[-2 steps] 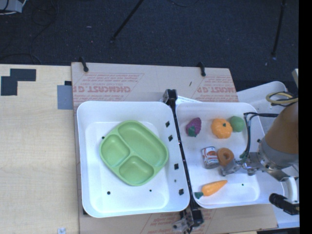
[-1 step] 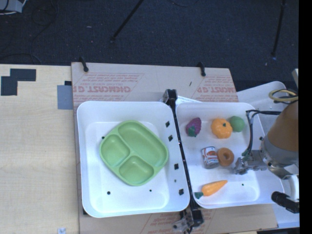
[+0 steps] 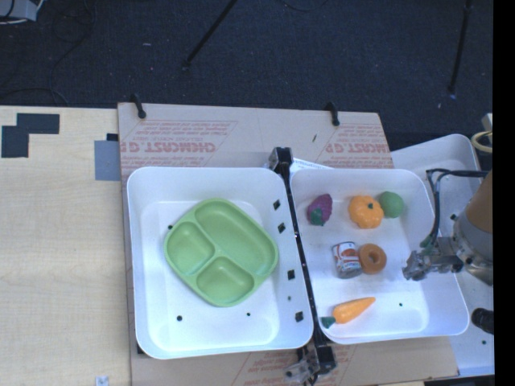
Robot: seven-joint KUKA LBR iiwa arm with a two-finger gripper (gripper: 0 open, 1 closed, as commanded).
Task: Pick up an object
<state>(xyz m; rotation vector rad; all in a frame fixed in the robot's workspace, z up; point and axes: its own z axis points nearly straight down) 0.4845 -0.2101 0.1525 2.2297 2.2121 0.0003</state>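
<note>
Reaching in from the right edge of the camera view, the arm (image 3: 483,223) hangs low over the right rim of the right bin (image 3: 438,316), its metallic end effector (image 3: 418,265) angled toward the bin floor near that wall; nothing sits between its tips, and whether it is open or closed I cannot tell at this resolution. A black cable loop (image 3: 438,207) arcs above the wrist. Candidate objects all lie in the right bin, apart from the end effector: a purple, lumpy, grape-like piece (image 3: 319,209) at upper left; an orange, ribbed, pumpkin-shaped piece (image 3: 366,212) just beside a round green ball (image 3: 392,204), the two touching or nearly so; a small cylindrical can (image 3: 347,259) with a red-and-white label, lying tilted and touching a brown ring-shaped doughnut (image 3: 372,258); and a tapered orange carrot (image 3: 351,310) with a green stub, lying near the front wall. The left bin (image 3: 153,328) holds a glossy light-green divided plate (image 3: 221,252) with three compartments and rounded corners. Both bins are smooth white plastic with shallow walls, resting on a cardboard sheet (image 3: 185,139) printed in red, on the pale wood-tone table (image 3: 56,256).
</note>
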